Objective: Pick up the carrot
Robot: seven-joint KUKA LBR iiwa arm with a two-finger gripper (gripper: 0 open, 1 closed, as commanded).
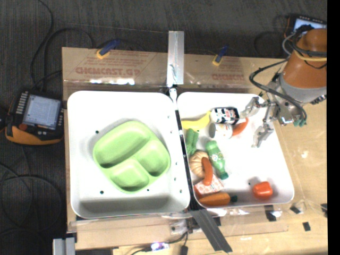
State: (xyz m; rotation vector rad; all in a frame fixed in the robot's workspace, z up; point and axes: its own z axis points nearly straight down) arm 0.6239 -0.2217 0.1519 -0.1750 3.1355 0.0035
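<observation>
Carrot (215,198) far below-left of end effector (260,122) | fingers look apart, holding nothing | risk: grabs nearer orange bit (240,126) or red pepper (262,189) instead | carrot hugs bin (276,158) wall, may slip.

Even overhead light, slight softness

Two white bins sit side by side. The left bin (79,195) holds a green divided tray (132,155). The right bin (276,163) holds clutter along its left side: a carrot (214,198) at the lower edge, a green bottle (217,160), a banana (195,122). The gripper (259,122) hangs open at the upper right, fingers spread above the bin.
</observation>
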